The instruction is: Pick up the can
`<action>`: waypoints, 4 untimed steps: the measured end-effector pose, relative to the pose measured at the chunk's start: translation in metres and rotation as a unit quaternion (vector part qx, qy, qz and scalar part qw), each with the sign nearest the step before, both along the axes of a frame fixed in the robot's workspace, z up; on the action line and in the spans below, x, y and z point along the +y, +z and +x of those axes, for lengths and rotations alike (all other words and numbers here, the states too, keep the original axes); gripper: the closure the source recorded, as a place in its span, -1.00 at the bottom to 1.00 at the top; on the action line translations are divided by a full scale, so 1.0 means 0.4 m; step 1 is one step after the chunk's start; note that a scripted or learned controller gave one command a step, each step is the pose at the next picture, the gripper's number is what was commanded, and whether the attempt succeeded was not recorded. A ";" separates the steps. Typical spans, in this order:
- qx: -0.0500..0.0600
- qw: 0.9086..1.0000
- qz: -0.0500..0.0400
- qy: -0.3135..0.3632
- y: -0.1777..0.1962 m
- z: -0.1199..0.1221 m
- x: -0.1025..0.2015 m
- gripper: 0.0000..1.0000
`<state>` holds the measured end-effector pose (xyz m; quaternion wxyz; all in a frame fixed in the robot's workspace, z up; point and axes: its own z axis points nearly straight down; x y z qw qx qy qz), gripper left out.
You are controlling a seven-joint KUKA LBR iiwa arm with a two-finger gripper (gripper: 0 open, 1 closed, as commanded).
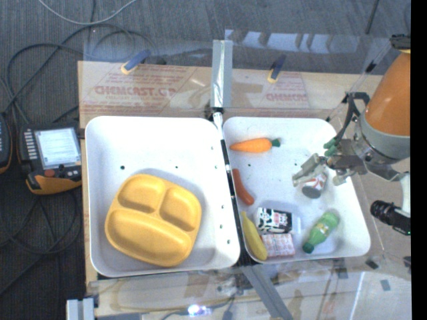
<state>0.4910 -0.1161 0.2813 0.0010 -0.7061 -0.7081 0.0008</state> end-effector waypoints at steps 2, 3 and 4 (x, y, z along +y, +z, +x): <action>0.001 1.000 0.000 -0.019 -0.316 0.093 -0.191 -1.00; -0.001 0.999 0.001 0.035 -0.467 0.174 -0.230 -1.00; -0.002 0.999 0.002 0.035 -0.444 0.175 -0.229 1.00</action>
